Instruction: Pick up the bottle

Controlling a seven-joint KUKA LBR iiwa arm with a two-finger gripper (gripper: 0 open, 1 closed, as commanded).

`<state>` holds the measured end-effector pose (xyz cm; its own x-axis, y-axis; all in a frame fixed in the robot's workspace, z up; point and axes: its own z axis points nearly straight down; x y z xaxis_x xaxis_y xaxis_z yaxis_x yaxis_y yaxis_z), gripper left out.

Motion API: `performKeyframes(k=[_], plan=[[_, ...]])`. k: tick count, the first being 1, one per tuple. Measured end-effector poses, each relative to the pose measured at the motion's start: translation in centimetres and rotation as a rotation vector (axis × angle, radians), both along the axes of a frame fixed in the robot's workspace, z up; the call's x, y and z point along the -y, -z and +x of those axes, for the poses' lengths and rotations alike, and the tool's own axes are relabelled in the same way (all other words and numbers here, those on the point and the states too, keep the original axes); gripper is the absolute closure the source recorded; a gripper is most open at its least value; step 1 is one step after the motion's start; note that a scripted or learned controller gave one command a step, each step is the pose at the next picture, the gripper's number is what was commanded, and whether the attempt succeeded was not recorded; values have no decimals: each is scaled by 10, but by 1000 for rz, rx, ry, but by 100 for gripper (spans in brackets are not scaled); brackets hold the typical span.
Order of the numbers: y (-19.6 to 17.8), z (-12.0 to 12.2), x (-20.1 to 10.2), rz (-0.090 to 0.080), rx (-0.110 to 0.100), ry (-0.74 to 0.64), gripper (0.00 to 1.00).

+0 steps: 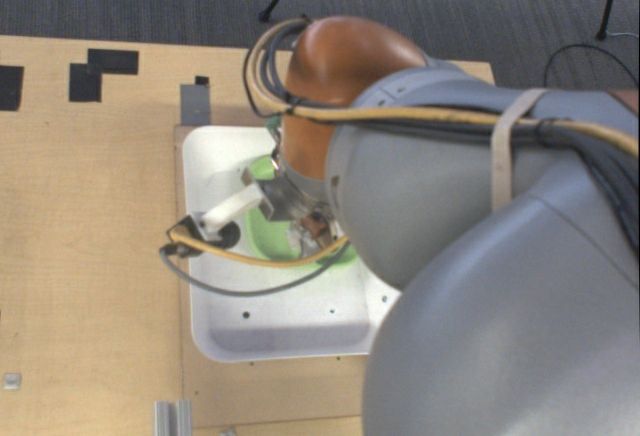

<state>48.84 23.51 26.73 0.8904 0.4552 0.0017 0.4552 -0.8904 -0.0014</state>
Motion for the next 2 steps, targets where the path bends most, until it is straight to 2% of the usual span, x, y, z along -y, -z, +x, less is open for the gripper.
performKeyframes(k=[1, 2], plan=[[-256, -2, 1, 1, 2, 270, 100], [-267, 48, 1, -1, 0, 271, 100]])
